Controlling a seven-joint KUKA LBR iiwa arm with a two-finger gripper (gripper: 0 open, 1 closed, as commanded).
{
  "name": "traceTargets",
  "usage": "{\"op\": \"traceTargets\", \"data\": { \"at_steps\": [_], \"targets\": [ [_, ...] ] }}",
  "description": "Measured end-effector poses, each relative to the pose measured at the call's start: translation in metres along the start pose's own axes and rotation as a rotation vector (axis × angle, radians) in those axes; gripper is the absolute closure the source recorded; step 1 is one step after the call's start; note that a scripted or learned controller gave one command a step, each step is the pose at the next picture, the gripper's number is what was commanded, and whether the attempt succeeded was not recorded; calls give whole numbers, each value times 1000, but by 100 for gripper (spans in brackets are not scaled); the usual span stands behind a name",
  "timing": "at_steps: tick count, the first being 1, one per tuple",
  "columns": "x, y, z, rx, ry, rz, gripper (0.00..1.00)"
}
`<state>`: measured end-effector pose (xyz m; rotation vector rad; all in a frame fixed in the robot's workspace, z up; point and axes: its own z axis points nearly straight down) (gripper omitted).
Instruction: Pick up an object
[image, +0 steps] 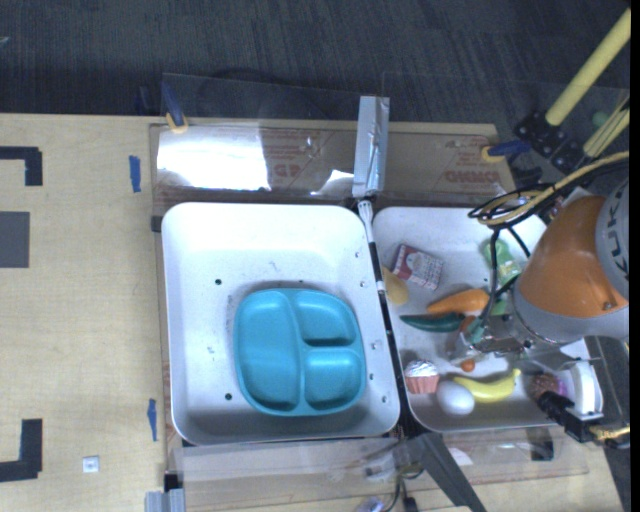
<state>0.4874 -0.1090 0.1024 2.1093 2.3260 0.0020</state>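
In the right bin (440, 228) lie several small items: a red and white carton (416, 265), an orange carrot (460, 300), a dark green chili (432, 323), a pink-cased cupcake (421, 376), a white egg (456, 399) and a yellow banana (490, 386). My gripper (478, 340) reaches down in the middle of this bin, just right of the chili's tip and above the banana. The grey and orange wrist covers most of it from above. I see nothing clearly held.
The left bin (200, 240) holds a blue divided plate (298, 349). A small yellow piece (397, 291) rests by the divider between the bins. A green item (500, 262) lies partly under cables at the right bin's far side. A clear panel stands behind both bins.
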Motion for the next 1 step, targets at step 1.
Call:
{"op": "traceTargets", "data": {
  "at_steps": [1],
  "targets": [
    [41, 133, -85, -5, 0, -50, 100]
  ]
}}
